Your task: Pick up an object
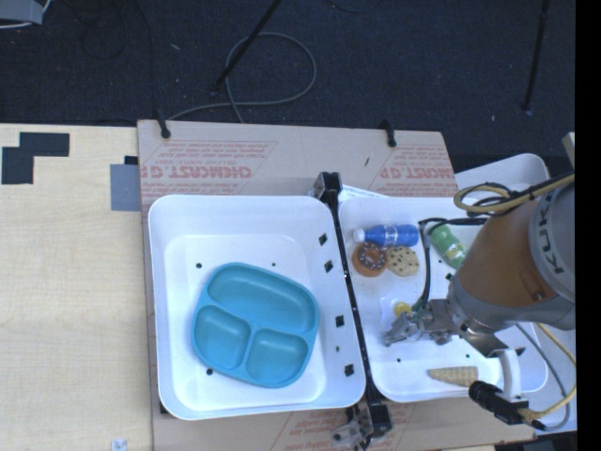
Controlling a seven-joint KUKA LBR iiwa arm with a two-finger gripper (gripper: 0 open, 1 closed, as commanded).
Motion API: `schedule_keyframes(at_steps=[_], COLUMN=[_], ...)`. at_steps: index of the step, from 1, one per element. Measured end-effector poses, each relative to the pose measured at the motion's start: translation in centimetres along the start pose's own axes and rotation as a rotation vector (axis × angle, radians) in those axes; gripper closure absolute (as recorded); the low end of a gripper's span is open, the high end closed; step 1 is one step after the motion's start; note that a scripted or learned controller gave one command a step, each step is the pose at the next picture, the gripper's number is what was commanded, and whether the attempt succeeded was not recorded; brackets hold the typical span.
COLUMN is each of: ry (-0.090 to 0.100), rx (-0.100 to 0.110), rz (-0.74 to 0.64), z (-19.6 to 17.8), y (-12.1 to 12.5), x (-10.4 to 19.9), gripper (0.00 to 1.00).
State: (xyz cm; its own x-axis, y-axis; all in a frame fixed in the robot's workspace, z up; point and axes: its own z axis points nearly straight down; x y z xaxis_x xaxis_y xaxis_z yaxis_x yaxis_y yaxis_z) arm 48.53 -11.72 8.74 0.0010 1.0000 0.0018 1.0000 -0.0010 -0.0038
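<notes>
A slanted overhead look at a workbench with two shallow white bins side by side, divided by a black clamp strip. The left bin point(169, 252) holds a blue divided plate point(254, 323) with three compartments, lying flat near the middle. The right bin point(394, 383) holds several small items: a blue and white bottle point(390, 235) lying on its side near the far wall, a chocolate doughnut point(369, 259) just beside it, a chocolate chip cookie point(404, 262) touching or nearly touching the doughnut, a green bottle point(448, 245) partly hidden behind the arm, a small yellow piece point(402, 308) near the bin's middle, and a waffle cone point(454, 376) lying near the front wall. The grey arm with its orange band point(502, 252) reaches in from the right and bends low over the right bin, its wrist angled down and toward the left. The gripper point(399, 330) sits low in the bin, just beside the yellow piece, its metal fingers point(392, 334) pointing left; they appear fairly close together, and nothing can be seen between them. Judged from this, the pickup is not yet done: every item lies on the bin floor, and a grasp and lift remain. The yellow piece seems the likeliest target, though that is uncertain
</notes>
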Motion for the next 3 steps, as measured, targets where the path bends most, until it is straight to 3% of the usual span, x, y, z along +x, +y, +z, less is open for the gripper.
schedule_keyframes(at_steps=[1, 3], ry=[-0.001, -0.002], rx=[-0.002, -0.004], rz=[0.008, -0.002], z=[-1.1, -11.9], y=[0.0, -0.7], x=[-0.2, 0.3], gripper=[1.0, 1.0])
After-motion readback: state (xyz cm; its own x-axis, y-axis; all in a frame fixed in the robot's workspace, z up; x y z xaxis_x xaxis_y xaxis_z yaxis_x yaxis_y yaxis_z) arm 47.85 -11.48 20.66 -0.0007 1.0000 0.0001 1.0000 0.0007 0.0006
